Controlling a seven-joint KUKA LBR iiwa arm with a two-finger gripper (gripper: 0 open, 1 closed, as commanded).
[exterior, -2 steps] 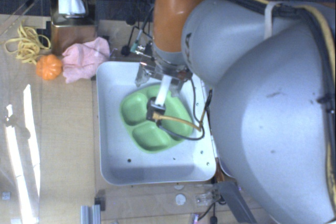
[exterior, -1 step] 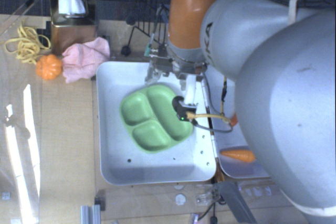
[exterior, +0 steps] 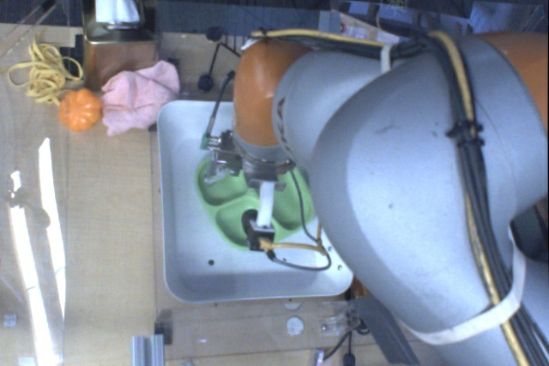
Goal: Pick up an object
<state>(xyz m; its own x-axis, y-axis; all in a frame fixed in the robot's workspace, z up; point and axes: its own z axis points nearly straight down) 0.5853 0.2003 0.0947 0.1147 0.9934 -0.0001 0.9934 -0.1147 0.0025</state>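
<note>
Hovering over the white bin [exterior: 184,257] at the centre of the frame, my end effector [exterior: 221,157] sits at the upper left edge of the green moulded thing [exterior: 216,200]. That thing lies flat on the bin floor and spreads from under me toward the lower middle of the frame, with no clear long axis. My wrist hides the tip, so I cannot tell how far it is open or whether it grips anything.

The dish [exterior: 221,219] is green, the bin [exterior: 184,257] white.
</note>
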